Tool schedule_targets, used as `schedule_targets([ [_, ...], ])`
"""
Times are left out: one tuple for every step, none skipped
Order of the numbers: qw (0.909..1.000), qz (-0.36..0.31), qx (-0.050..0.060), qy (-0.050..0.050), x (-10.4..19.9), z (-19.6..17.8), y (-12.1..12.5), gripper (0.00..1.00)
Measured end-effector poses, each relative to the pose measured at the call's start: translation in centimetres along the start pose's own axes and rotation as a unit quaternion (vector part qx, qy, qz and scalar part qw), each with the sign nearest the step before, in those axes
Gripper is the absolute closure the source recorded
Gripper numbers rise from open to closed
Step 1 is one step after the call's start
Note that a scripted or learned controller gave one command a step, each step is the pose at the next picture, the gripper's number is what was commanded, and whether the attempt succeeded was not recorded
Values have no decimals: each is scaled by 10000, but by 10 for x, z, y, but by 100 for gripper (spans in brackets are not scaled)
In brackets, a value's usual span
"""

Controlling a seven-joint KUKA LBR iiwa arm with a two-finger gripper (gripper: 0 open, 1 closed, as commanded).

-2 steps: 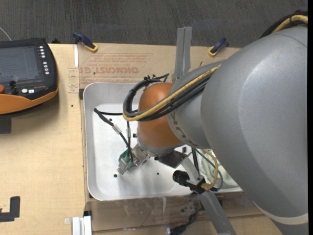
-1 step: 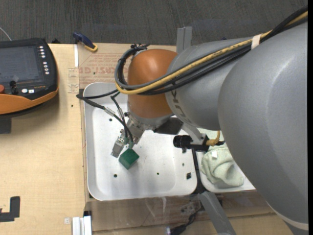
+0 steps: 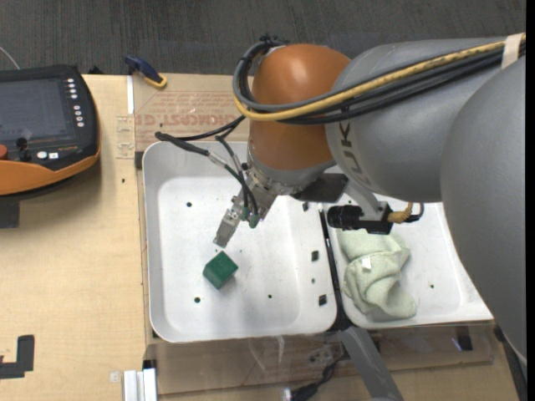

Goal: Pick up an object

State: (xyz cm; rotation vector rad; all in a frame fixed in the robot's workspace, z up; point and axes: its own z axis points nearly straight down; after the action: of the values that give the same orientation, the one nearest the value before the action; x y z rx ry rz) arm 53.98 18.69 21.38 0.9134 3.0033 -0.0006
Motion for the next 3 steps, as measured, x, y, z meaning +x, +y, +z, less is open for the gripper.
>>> schedule_targets([
  [9915,1298,5,1,13,-48,18,0],
  [9916,1295,17,-6,12,-56,17,100],
  [9916,1297,21,13,21,-13,17,100],
])
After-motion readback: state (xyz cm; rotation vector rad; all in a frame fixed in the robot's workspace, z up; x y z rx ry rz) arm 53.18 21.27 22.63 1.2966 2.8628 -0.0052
